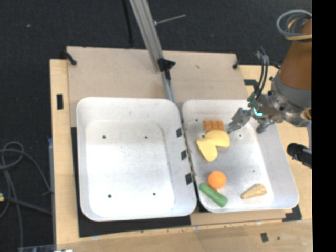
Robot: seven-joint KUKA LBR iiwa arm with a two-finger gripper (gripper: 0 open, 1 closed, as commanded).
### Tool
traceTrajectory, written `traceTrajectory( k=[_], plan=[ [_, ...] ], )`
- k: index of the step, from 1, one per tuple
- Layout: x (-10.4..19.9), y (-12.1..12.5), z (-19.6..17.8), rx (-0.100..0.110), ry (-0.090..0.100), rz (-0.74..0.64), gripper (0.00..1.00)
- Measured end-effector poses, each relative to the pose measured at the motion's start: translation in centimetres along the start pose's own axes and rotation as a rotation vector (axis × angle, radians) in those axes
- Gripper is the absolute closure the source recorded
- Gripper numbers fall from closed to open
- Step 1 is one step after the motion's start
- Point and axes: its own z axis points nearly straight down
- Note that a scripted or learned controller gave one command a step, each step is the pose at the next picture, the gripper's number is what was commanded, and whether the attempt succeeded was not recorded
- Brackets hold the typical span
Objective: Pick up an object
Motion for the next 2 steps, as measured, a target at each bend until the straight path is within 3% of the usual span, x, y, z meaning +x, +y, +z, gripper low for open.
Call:
traceTrajectory(
  k=[1, 2],
  plan=[
    [0.0, 0.1, -0.2, -0.004, -0.001, 0.002, 0.0],
    [-0.6, -0.2, 4.1, 0.0, -0.002, 0.003, 0.0]
  ],
)
